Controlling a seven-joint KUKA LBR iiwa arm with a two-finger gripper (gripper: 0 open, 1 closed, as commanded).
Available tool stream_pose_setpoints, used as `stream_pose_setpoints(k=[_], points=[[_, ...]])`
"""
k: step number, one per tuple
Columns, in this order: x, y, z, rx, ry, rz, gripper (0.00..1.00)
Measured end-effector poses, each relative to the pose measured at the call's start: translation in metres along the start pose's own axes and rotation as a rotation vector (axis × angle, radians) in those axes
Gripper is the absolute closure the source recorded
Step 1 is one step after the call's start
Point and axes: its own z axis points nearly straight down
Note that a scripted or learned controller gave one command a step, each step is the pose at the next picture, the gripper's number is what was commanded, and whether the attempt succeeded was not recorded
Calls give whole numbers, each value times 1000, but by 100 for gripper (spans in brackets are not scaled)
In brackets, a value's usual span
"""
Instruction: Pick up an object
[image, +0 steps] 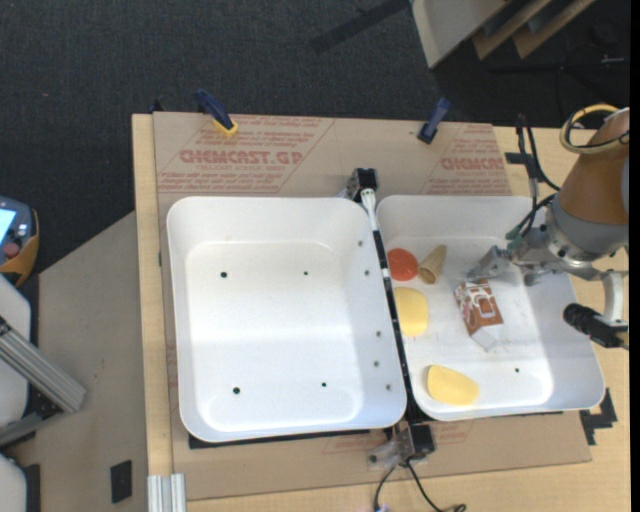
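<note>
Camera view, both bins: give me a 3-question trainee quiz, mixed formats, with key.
1. True or false: all the loose objects lie in the right bin.
2. Multiple choice: which object lies nearest the gripper?
A. the orange-red ball
B. the red-and-white packet
C. the yellow piece at the bin's near edge
3. Fill in: the tan cone lies just to the ____ of the ball in the view.

Key:
1. True; the left bin shows only its white floor.
2. B
3. right
</note>
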Motion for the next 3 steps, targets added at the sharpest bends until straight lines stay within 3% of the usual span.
stream_pose_setpoints(k=[1, 3], points=[[23, -4, 1, -20, -9, -3, 0], [65, -39, 4, -34, -13, -2, 0]])
